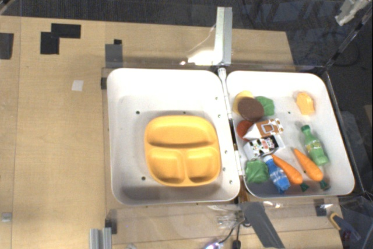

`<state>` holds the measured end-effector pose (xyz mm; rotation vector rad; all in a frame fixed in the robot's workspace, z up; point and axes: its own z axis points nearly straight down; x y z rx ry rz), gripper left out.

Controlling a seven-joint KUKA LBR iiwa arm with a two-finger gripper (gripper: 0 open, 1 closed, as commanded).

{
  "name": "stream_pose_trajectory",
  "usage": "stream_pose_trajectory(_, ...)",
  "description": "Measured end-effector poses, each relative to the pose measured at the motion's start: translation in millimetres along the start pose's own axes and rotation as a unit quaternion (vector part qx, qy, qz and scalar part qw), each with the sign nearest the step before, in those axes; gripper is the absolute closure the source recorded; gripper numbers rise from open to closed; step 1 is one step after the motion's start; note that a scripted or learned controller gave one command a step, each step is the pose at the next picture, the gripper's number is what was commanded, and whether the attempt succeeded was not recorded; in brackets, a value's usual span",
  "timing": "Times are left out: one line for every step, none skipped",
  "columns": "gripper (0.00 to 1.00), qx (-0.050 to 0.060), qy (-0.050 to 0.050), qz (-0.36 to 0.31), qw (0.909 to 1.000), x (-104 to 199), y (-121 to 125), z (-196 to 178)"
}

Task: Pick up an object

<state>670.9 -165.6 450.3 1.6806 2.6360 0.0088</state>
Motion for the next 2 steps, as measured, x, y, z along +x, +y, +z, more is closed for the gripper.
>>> stream_pose_trajectory(1.00, 0.004, 0.003, 0.033, 0.9995, 6.6, 0.4, 89.6)
stream_pose_trajectory(1.00, 0.003, 0.001, -0.009, 1.0000, -34.8, -18.2, 46.7)
